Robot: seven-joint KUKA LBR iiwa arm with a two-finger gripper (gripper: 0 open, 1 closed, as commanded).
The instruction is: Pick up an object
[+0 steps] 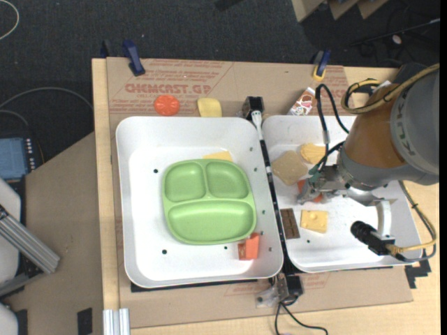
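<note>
Two bins, one green plate (208, 201), one orange block (248, 247).
Gripper (312, 189) dips into right bin (335, 260); grip state unreadable.

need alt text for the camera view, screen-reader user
A grey robot arm with an orange band reaches from the right into the right white bin, its gripper low among yellow cheese-like toy pieces. The left white bin holds a green three-compartment plastic tray and a small orange block.

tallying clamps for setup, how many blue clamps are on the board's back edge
2: one blue clamp at the back left, above the left bin; another at the back right, above the right bin. The arm may hide more.
</note>
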